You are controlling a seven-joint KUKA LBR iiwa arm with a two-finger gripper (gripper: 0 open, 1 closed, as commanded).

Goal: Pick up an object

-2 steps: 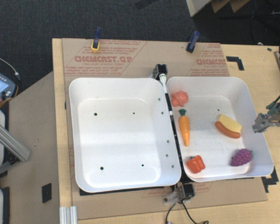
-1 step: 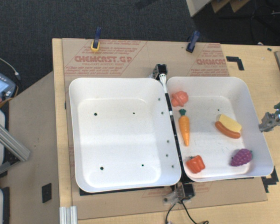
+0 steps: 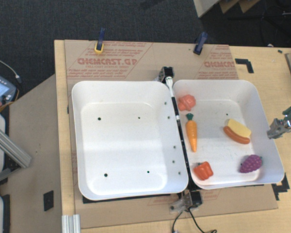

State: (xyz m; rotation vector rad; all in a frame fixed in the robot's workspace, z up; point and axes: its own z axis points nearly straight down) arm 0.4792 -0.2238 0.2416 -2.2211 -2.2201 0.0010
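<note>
The claw (image 3: pixel 281 125), its state impossible to tell, hung at the right bin's (image 3: pixel 262 101) edge; descending there risked striking the rim, missing the hot dog (image 3: pixel 237 131).

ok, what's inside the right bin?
Right bin holds pink piece, carrot, hot dog, red pepper, grapes. Nothing looks covered.
</note>
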